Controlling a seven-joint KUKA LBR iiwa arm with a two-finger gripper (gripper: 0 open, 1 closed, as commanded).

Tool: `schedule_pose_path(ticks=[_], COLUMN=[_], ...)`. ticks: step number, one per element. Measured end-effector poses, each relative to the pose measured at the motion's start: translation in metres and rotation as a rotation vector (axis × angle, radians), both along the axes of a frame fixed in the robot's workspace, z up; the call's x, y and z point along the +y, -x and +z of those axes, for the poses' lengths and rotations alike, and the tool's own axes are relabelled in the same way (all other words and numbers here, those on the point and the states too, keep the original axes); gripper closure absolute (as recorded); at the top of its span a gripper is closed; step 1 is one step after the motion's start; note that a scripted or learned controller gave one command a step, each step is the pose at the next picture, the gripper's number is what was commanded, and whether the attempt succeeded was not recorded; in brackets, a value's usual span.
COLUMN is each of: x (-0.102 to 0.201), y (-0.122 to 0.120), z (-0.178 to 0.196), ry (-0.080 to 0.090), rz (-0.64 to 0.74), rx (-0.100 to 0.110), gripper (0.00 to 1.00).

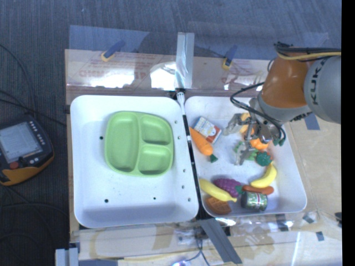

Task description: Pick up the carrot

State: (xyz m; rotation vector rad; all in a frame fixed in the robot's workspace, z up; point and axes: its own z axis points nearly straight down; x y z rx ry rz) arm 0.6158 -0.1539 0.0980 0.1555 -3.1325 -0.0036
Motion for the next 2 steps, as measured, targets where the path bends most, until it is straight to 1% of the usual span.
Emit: schedule_pose_path(ticks=[1,2], x=[-0.008,-0.006], y=[0.041,0.022], z=[-0.008,-0.008], ry=[0.002,0.004], rz=[-0.044,-0.046], rx=[-0.020,-0.017], gripper=[0.00,0.00])
